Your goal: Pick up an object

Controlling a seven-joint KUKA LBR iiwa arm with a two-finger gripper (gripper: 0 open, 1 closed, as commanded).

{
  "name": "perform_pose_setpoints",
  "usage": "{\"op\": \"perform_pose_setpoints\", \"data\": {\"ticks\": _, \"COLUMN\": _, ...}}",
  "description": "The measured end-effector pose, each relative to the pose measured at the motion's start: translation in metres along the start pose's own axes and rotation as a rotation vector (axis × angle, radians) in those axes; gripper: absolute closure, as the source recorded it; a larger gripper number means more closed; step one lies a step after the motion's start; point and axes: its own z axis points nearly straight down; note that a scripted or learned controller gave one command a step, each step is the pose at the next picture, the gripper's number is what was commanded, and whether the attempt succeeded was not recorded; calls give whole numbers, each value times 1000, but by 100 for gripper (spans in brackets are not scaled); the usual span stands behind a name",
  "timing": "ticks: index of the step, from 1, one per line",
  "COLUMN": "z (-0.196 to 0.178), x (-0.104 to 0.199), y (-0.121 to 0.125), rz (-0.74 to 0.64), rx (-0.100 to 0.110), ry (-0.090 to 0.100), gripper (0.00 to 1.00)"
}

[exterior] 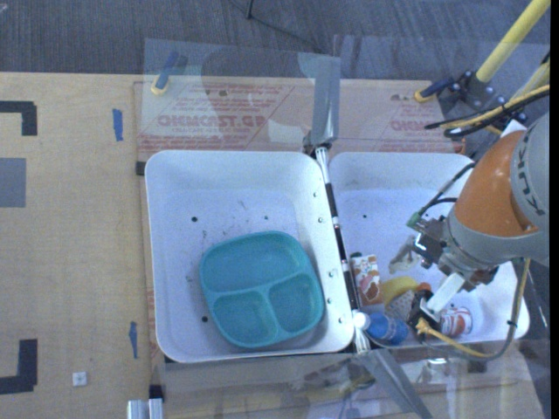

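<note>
- The wooden bench [70, 234] bears two white bins side by side, with black corner marks and bits of blue tape [116, 125] on its left part.
- A clear sheet [227, 103] with red lettering lies flat behind the bins.
- The left bin [175, 182] holds one thing, a teal tray.
- The right bin [384, 190] holds a cluster of small things, all in its near part; its far part is bare white.
- The arm [500, 199] reaches in from the right, its orange band above the right bin's right side.
- The tray [260, 288] has three compartments and lies flat, slightly turned, in the near right part of the left bin.
- The gripper [412, 250] hangs over the middle of the right bin, just beyond the cluster; I cannot tell whether it is released or clenched, and nothing is seen in its grasp.
- A red-and-white carton [366, 278] lies by the wall between the bins.
- A red-and-white can [458, 322] lies on its side near the front right corner.
- A blue thing [384, 329] rests at the front wall, near the carton.
- A yellow thing [397, 286] lies just beside the carton, below the gripper.
</note>
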Motion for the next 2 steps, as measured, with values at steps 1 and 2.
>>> {"op": "perform_pose_setpoints", "data": {"ticks": 1, "z": 35, "x": -13, "y": 4, "rz": 29, "rx": -7, "ry": 11, "gripper": 0}}
{"op": "perform_pose_setpoints", "data": {"ticks": 2, "z": -112, "x": -37, "y": 37, "rz": 105, "rx": -2, "ry": -1, "gripper": 0}}
